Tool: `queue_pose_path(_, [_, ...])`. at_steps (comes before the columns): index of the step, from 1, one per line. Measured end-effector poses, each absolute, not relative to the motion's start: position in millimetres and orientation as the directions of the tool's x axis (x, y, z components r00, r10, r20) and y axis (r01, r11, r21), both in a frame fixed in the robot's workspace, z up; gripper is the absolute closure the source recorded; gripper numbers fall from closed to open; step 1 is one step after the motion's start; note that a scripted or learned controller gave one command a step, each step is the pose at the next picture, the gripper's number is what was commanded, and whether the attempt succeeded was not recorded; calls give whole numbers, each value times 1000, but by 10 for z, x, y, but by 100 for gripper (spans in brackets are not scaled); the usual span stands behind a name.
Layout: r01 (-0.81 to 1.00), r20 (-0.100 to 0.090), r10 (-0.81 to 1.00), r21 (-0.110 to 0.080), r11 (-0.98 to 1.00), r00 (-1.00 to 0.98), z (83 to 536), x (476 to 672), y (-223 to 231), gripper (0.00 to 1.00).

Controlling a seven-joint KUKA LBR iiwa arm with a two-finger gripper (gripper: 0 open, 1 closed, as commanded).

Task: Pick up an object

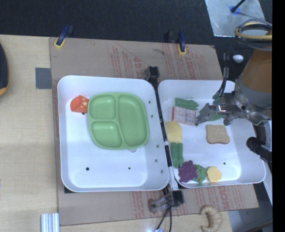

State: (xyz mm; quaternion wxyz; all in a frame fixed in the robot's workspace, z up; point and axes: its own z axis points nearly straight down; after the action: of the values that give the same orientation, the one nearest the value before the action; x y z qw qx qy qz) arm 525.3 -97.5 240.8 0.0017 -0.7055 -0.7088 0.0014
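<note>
Wooden desk (21,144) carrying two white bins, the arm poised over the right one, reach step under way.

Left bin (75,170) holds a green divided plate (118,121) and a red piece (78,104); right bin (239,170) holds the candidates: bread slice (217,135), pink wafer (184,115), green strip (186,102), yellow piece (173,130), purple grapes (187,170). The pincer (211,113) hangs spread and bare between wafer and bread; next, I judge, it must centre on one item, descend and clamp.
</note>
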Motion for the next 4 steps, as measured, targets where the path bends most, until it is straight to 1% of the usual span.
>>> queue_pose_path(1, [1000, -3, 1000, -8, -1, 1, 1860, 5336, -1870, 0])
queue_pose_path(2, [1000, -3, 1000, -2, 9, -9, 879, 5689, -1951, 0])
queue_pose_path(3, [1000, 4, 1000, -10, 5, -5, 911, 5118, -1447, 0])
queue_pose_path(4, [1000, -1, 1000, -4, 7, -7, 1028, 5155, -1483, 100])
